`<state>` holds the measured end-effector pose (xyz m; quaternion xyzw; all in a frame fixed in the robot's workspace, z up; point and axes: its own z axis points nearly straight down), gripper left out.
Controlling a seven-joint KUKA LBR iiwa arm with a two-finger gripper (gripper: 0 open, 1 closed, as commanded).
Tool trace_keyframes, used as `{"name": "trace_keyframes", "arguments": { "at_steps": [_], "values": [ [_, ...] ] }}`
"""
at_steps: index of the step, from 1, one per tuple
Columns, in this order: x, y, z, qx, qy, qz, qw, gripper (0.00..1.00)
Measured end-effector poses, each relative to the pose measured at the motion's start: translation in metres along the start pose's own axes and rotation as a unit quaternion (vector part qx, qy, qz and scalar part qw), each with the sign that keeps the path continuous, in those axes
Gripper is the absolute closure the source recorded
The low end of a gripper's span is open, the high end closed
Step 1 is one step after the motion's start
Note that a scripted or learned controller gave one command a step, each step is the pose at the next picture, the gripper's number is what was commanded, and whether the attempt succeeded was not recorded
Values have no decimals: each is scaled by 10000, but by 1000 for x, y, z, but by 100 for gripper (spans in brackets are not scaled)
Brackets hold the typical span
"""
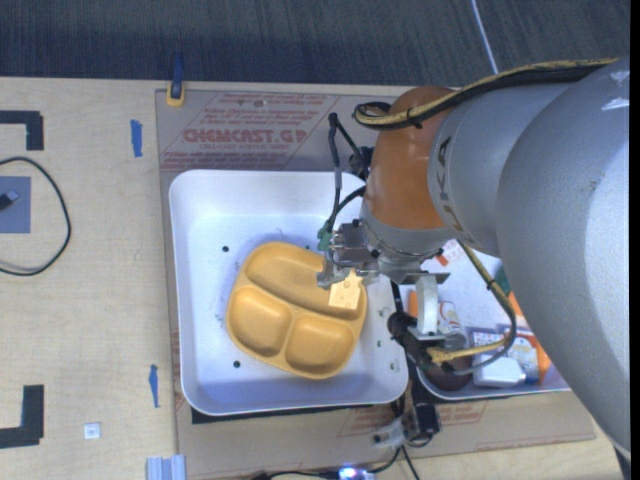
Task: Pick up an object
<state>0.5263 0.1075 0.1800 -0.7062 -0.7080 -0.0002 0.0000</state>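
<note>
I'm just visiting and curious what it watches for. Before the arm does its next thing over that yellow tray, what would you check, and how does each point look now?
1. Target in the bin: ok. The yellow divided tray lies in the left white bin.
2. Tool over target: ok. The tool sits at the tray's right edge.
3. Tray gripped: cannot tell; the wrist hides the contact.
4. Cables clear: not ok, probably. Black cables hang beside the wrist.
5. Neighbouring bin: ok, its clutter lies apart from the tray.

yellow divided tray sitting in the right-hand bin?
No, the yellow divided tray lies in the left bin, while the right bin holds small mixed items under the arm.
</note>
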Motion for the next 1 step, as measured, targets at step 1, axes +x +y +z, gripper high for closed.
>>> {"name": "trace_keyframes", "arguments": {
  "at_steps": [1],
  "values": [
    [0, 1, -10, -7, -4, -1, 10000, 100]
  ]
}}
